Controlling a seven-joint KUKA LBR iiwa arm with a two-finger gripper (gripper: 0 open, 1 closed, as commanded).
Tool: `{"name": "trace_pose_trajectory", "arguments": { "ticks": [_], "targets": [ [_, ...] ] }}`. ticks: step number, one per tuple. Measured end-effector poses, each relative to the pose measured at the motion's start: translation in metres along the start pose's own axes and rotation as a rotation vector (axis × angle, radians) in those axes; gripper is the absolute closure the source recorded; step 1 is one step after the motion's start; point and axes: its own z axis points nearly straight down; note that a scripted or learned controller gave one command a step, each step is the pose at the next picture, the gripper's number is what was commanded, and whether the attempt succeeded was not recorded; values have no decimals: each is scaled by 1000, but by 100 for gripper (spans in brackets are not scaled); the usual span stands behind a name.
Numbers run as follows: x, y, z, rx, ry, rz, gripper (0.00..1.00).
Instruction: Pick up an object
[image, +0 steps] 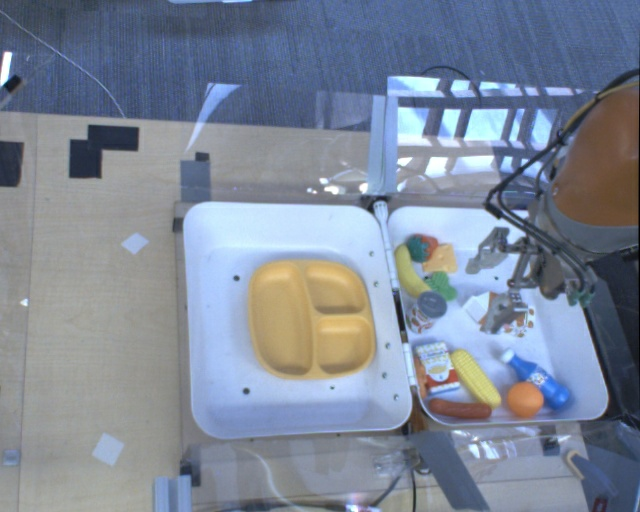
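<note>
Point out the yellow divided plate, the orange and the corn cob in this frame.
yellow divided plate (312, 318): camera view, central ridge between its compartments.
orange (525, 399): camera view, middle of the fruit.
corn cob (475, 376): camera view, mid-length of the cob.

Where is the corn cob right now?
The corn cob lies in the right bin, near its front edge, between the small snack box and the orange.

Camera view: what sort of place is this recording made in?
Probably a robot lab's bin-picking bench: two shallow white plastic bins side by side, toy food such as a yellow plastic corn cob, and a grey arm with an orange band reaching in.
</note>
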Motion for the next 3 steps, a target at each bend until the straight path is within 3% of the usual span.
{"name": "trace_pose_trajectory", "arguments": {
  "ticks": [1, 2, 3],
  "targets": [
    [28, -48, 93, 0, 7, 161, 0],
    [41, -68, 143, 1, -24, 561, 0],
    [-44, -79, 161, 0, -4, 1098, 0]
  ]
}}
